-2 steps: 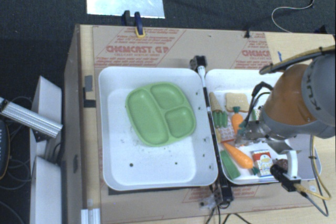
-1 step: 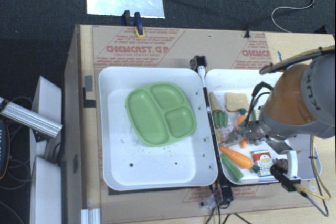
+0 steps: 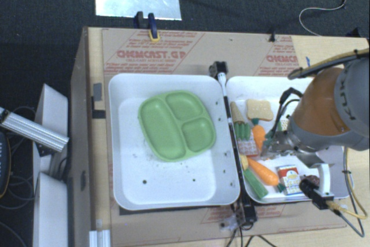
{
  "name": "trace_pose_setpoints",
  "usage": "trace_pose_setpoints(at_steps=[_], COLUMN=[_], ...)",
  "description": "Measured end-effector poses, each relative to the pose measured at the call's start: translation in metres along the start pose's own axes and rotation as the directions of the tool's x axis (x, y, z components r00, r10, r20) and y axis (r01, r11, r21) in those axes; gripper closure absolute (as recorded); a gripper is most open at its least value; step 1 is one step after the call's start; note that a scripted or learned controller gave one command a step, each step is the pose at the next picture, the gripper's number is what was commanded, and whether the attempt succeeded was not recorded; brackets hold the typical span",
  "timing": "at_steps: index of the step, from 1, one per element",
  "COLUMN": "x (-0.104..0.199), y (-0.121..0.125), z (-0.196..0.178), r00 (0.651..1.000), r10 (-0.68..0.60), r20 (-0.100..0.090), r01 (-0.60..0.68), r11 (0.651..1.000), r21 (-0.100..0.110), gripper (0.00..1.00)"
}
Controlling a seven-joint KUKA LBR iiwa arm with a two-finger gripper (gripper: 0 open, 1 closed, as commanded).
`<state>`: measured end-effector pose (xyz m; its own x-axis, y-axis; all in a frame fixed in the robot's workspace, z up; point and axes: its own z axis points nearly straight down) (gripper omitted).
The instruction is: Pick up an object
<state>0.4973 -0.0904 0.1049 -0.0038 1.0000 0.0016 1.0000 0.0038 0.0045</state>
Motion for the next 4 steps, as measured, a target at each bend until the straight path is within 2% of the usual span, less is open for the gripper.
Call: trace_pose_setpoints(at_steps=[1,2,3,4], x=[0.0,-0.005,-0.003,0.034], y=[0.0,0.099,0.1,0.139], z=[0.0,0.015,0.004,-0.08], r00=[1.0,1.0,1.0,1.0], r10=[0.0,0.0,-0.006,-0.002], r20=[0.0,0.004,0.001,0.002], r01=[0.0,0.0,0.006,0.002], r11=[1.0,1.0,1.0,1.0], r21=[0.0,-0.013,-0.014,-0.001], gripper=[0.0,0.0,1.0,1.0])
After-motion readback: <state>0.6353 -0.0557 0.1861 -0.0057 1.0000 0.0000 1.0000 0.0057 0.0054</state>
